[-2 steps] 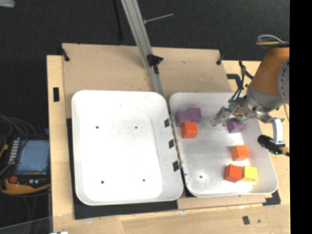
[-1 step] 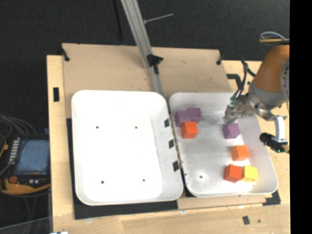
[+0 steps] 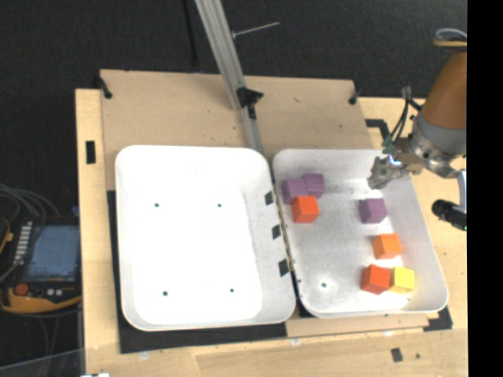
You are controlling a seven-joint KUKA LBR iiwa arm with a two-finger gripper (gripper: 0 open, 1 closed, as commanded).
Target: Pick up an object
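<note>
The small purple cube (image 3: 372, 210) nearest the gripper (image 3: 383, 171) sits on the floor of the right-hand shallow white bin (image 3: 346, 165), just below and slightly left of the fingertips and apart from them, with nothing gripped between them. Whether the fingers are spread or pressed together cannot be told from this slant; they appear only as a pale, blurred tip over the bin's upper right part. Further below the fingers, past the purple cube, lies an orange cube (image 3: 387, 246), and beyond it a red-orange cube (image 3: 376, 278) touching a yellow cube (image 3: 404, 279) near the bin's lower right corner. Well to the left of the fingers, near the bin's left wall, a pair of purple blocks (image 3: 303, 185) sits side by side with an orange-red cube (image 3: 306, 208) touching them from below. Behind the fingers, to the right, rise the grey wrist and the orange band of the arm (image 3: 446, 100). Farthest left of the fingers lies the left-hand white bin (image 3: 130, 234), on the tan wooden bench (image 3: 173, 108).
</note>
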